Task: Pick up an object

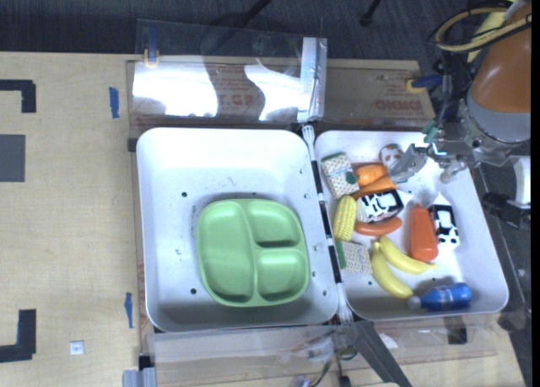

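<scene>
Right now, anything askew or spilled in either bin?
Nothing spilled or damaged. The toy food lies jumbled in the right bin, corn against the divider. The green tray sits slightly rotated in the left bin.

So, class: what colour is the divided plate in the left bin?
Light green. The plate shows best in the camera view, lying in the white left bin.

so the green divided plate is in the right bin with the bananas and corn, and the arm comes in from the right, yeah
Not quite. The camera view shows the green divided plate lying in the left bin, on its own. The bananas and corn are in the right bin, and the arm does come in from the right.
</scene>
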